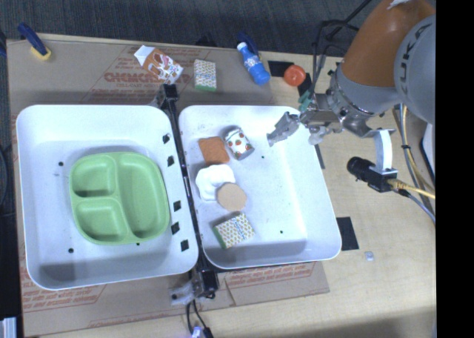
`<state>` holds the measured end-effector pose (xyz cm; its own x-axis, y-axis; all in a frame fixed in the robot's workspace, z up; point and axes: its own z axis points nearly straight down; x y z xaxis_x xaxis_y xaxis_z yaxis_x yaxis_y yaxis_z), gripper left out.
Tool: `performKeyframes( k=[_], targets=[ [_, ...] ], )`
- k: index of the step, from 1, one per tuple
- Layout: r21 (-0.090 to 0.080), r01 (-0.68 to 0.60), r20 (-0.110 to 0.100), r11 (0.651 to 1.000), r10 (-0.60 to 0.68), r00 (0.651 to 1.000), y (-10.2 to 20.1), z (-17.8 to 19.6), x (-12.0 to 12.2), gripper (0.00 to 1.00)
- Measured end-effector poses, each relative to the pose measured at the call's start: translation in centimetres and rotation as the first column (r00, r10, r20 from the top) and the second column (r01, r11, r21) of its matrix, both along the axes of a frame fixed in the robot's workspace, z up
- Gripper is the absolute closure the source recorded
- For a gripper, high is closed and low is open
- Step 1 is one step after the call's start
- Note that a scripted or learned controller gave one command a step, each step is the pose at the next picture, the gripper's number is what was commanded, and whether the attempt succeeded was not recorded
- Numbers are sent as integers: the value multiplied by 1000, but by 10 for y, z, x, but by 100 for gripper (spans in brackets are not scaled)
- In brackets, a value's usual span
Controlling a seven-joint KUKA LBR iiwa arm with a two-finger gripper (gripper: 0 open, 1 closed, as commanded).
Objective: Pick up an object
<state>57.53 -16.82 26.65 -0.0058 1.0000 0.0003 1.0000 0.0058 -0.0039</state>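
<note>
Five small objects (222,181) lie in the right bin (311,203), with the gripper (282,129) at two o'clock, grip state unclear

The arm (392,40) runs off the right edge past its orange band.

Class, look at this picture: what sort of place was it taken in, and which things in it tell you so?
Probably a robotics lab bench set up for grasping trials. A grey and orange robot arm reaches over two white bins clipped together on cardboard, one holding a green divided tray, the other small toy food items.
</note>
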Motion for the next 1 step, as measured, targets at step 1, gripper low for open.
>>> performKeyframes(
  k=[1],
  targets=[
    [1,0,-3,1000,0,1000,-33,-167,-61,0]
  ],
)
